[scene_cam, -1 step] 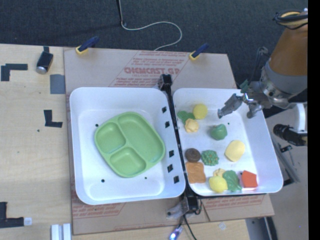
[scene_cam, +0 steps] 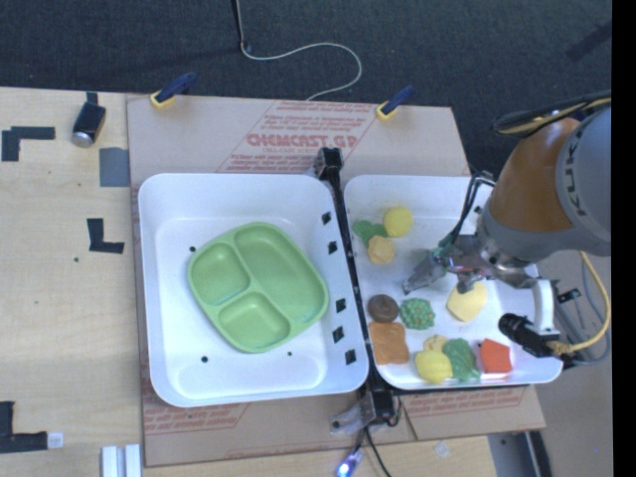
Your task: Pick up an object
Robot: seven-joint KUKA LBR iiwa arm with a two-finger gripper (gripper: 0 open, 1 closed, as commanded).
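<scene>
Gripper [scene_cam: 429,271] fingers hang over the middle of the right bin [scene_cam: 437,192], stretched out toward the left, and I cannot tell how far apart they are or whether anything sits between them. Near the front edge of that bin lie an orange block [scene_cam: 389,343], a yellow piece [scene_cam: 433,363], a green piece [scene_cam: 460,358] and a red block [scene_cam: 496,356]. Just behind them sit a brown disc [scene_cam: 383,308], a bumpy green ball [scene_cam: 417,313] and a pale yellow lump [scene_cam: 467,301], this last one just beside the gripper. Farther back are 2 small yellow pieces [scene_cam: 382,249] [scene_cam: 398,221] with a green bit [scene_cam: 368,231] between them. In the left bin [scene_cam: 159,266], a green 3-part tray [scene_cam: 257,285] rests. Both bins stand on cardboard [scene_cam: 288,137] on the table [scene_cam: 60,296].
</scene>
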